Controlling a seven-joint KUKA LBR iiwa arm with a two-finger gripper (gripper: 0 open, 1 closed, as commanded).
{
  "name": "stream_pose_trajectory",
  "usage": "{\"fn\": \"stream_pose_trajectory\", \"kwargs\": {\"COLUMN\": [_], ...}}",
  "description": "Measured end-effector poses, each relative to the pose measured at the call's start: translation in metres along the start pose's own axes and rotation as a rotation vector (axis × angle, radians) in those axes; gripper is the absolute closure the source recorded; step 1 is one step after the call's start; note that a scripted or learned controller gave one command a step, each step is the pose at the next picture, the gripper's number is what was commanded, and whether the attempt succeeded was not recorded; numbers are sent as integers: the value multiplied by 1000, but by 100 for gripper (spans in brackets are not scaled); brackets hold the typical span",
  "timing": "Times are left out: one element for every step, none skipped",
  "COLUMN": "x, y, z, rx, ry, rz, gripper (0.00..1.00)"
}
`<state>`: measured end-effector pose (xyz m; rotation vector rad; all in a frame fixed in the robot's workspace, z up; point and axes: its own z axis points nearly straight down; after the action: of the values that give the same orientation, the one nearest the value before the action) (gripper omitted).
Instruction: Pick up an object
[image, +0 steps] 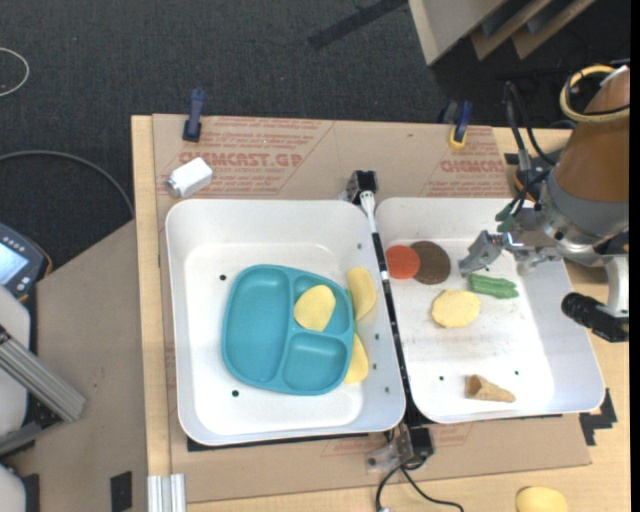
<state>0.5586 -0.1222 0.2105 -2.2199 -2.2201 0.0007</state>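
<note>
Tan wedge (489, 389) lies below; end effector (482, 254) hovers over green piece (494, 286).

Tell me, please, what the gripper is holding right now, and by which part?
Nothing: the gripper hangs open above the right bin, just left of the green piece.

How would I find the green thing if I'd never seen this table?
Look in the right bin, the one without the blue tray. Near its far side, just under the gripper, lies the green piece. It is long, thin and the only green item; its neighbours are round: red, brown and pale yellow.
</note>
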Motion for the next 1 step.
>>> {"fn": "stream_pose_trajectory", "kwargs": {"x": [0], "y": [1], "z": [-11], "rx": [-3], "ry": [-1], "rz": [-1], "gripper": [100]}}
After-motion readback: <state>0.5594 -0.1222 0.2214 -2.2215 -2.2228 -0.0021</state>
